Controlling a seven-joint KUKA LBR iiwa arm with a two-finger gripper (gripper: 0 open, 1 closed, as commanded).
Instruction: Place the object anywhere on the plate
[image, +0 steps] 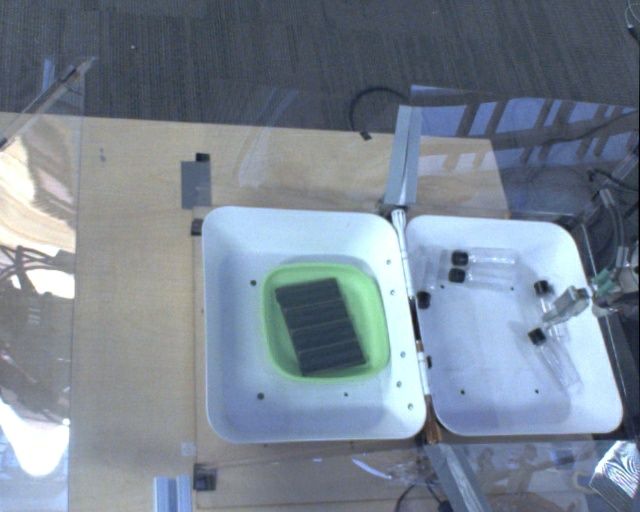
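Green plate (374, 300) sat centre frame, dark grooved block (319, 326) already on it — your gripper (572, 301) hung far right over clear vials (484, 266); whether it gripped anything, you couldn't tell.

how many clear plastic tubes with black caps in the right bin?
4. Two clear plastic tubes with black caps lie side by side at upper left; two more sit by the right wall. Transparent, so another may be missed.
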